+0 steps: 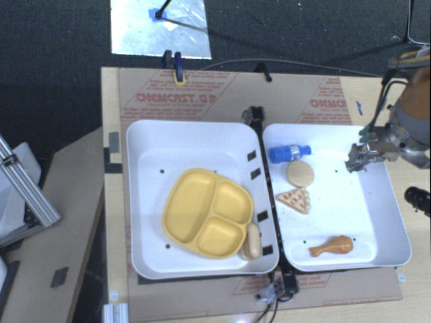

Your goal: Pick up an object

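Claw [357,159] sits above the far right corner of the right bin [390,210], at the end of the grey arm [412,123] coming in from the right. Whether it is wide or narrow I cannot tell, for it is small and dark against the bin wall, and nothing shows between its tips.

Four things lie in the right bin, any of which would serve as the object: a blue bottle [289,153] on its side near the far left corner, a round tan disc [300,174] just below it, a toy pizza slice [295,200] touching or nearly touching the disc, and a toy drumstick [332,246] near the front wall, well apart from the rest. In the left bin [145,180] a yellow divided tray [209,212] lies with a pale bread-like piece [252,241] against its front right edge.

By my reading the task is barely begun: nothing is lifted, every object rests on a bin floor, and the claw stands apart from all of them (the bottle and disc are nearest). Choosing a target, descending, closing and raising are all left.
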`<state>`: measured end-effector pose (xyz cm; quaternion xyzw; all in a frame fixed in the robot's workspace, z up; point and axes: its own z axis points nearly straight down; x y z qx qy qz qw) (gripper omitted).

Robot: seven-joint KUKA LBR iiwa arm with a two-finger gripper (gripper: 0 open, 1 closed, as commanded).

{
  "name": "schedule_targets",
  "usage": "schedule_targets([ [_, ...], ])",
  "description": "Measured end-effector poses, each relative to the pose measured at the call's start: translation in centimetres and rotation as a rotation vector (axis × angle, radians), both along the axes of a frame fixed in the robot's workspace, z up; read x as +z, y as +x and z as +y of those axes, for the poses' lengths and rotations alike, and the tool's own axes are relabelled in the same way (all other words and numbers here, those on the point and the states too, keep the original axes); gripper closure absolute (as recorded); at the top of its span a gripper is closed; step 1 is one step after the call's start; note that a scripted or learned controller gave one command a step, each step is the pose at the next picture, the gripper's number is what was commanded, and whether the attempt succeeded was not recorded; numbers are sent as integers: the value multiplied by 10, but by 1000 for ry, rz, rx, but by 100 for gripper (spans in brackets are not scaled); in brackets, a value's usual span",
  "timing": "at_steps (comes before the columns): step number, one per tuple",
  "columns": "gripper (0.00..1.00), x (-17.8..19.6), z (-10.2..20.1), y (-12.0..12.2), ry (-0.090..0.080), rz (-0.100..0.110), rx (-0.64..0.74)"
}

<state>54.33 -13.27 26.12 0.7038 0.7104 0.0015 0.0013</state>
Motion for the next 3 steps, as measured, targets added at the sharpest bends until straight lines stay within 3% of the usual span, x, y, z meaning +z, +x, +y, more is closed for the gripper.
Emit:
schedule_targets([
  [3, 100, 7, 164, 46, 1, 1, 0],
])
